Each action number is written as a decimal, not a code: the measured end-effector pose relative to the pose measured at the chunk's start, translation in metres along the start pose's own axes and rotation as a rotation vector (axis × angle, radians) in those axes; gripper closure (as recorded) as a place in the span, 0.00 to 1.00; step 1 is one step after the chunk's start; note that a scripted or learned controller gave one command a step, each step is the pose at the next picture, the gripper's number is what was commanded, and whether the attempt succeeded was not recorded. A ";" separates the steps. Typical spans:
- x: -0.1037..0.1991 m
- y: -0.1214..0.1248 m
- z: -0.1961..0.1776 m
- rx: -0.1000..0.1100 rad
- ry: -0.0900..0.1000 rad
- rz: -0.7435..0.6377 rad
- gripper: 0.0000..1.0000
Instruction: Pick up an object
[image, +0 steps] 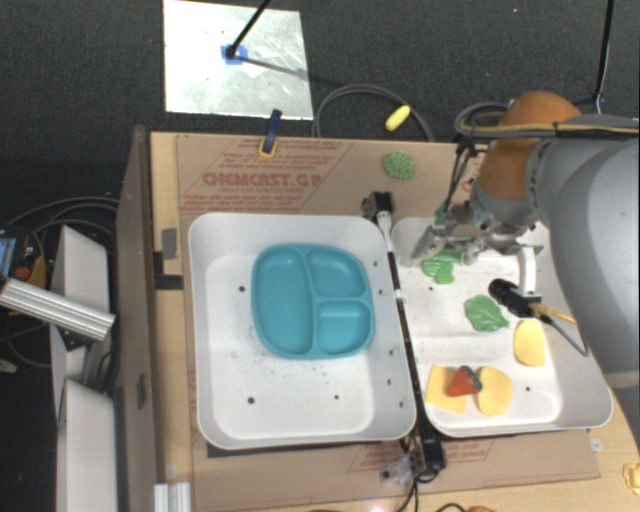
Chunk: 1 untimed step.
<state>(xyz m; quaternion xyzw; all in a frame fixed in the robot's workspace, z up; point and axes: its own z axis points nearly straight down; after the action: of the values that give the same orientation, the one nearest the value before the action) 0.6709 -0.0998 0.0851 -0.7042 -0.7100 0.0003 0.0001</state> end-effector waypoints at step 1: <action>-0.001 -0.002 0.000 -0.002 -0.001 0.004 0.00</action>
<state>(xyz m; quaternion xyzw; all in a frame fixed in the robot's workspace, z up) 0.6690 -0.1004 0.0850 -0.7055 -0.7088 -0.0003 -0.0009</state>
